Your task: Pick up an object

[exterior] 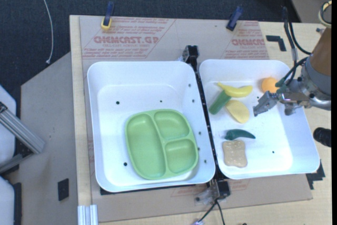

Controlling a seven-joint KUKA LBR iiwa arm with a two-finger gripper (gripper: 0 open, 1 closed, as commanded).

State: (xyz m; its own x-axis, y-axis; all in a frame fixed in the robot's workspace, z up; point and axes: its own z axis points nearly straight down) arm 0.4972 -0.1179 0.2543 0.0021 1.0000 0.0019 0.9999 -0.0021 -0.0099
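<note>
Objects for picking all lie in the right bin (295,163), the landmark for what follows: a yellow banana (237,90) sits toward its far left part, a green cucumber-like piece (218,103) lies tilted just beside the banana on the side nearer the bin's left wall, and a pale yellow lemon-shaped piece (238,110) rests just below the banana, near the green piece. An orange ball (268,84) lies toward the bin's far side, right of the banana. A dark green pepper-like item (239,135) lies near the bin's middle left, and a tan cracker-like slab (235,154) sits just in front of it, close to the bin's near wall. The end effector (266,103) hangs over the bin's middle, between the orange ball and the lemon-shaped piece, with the grey arm (316,81) reaching in across the bin's right rim. Whether its fingers are spread or closed cannot be told, and nothing is seen held. Left of the right bin, the left bin (105,92) holds a green divided tray (160,142). Both bins rest on the desk (84,60).
</note>
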